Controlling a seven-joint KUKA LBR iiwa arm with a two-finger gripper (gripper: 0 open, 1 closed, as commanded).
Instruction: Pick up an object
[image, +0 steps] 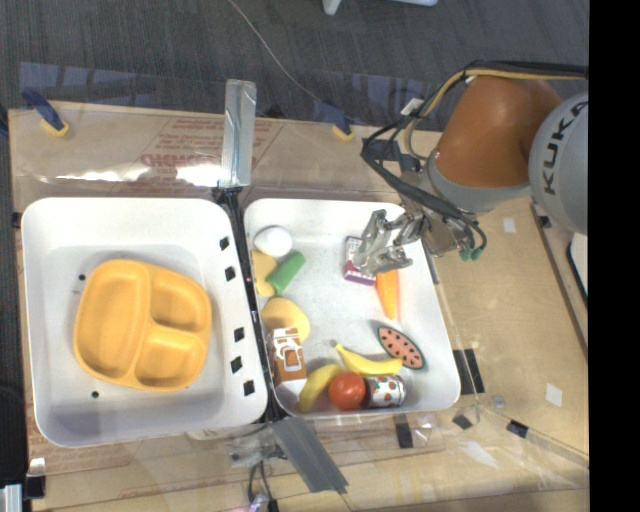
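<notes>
Right bin (440, 330), contents: one white egg (273, 240), one green cylinder (288, 271), one carrot (388, 292), one watermelon slice (401, 346), two bananas (368, 362), one tomato (347, 390), one small can (385, 392), one brown carton (289, 356), label unreadable; left bin (40, 260) holds one yellow divided tray (142, 324). End effector (380, 248) low at the right bin's upper part, over a small purple-edged item (358, 270), touching the carrot's top; finger state cannot be told. Arm (560, 150) marked "KUKA"; worktop (520, 340) bears tape marks.

Robotics lab: taped bench (500, 400), KUKA arm (500, 130)
</notes>
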